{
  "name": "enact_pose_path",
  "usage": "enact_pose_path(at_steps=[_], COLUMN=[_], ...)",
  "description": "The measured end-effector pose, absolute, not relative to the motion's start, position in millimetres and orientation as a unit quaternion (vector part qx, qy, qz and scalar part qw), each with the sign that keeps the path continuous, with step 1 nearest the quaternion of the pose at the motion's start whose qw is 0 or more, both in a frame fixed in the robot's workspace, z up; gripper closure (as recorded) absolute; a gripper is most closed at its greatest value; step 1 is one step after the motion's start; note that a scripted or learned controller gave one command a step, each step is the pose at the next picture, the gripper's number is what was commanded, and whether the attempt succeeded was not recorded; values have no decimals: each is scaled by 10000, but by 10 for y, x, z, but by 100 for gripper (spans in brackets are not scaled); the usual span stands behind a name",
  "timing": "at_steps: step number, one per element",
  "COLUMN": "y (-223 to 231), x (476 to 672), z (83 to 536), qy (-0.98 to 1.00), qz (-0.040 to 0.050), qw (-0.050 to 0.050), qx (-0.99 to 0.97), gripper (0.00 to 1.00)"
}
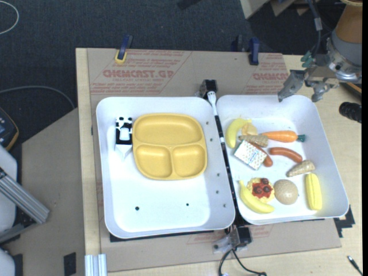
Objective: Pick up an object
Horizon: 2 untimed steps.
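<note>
My gripper [302,91] hangs open above the far edge of the right bin [330,154], its two fingers spread with nothing between them. Below it in that bin lie several toy foods: an orange carrot [280,135], a red sausage [286,153], a yellow banana [233,133], a white patterned box [250,154], a beige round piece [286,191], a yellow corn-like piece [313,191], a second banana [254,202] and a red-topped piece [262,188].
The left bin [161,211] holds a yellow three-part tray [169,145] and a small black-and-white item [123,132]. Clamps [121,53] hold the cardboard base at the back. A black hinge strip [218,137] runs between the bins.
</note>
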<state>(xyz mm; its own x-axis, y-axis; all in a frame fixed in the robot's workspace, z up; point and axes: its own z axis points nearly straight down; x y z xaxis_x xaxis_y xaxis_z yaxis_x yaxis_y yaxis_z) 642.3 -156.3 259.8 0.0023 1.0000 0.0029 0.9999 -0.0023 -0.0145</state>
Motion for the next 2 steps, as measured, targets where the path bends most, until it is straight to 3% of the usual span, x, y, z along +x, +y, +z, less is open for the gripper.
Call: enact_pose_path(at_steps=[1,2], y=[-1560,-1532], x=[6444,6448], z=[2681,2044], qy=[-7072,-7072], qz=[1,19], qw=[5,31], qx=[-7070,-7070], gripper=[0,0])
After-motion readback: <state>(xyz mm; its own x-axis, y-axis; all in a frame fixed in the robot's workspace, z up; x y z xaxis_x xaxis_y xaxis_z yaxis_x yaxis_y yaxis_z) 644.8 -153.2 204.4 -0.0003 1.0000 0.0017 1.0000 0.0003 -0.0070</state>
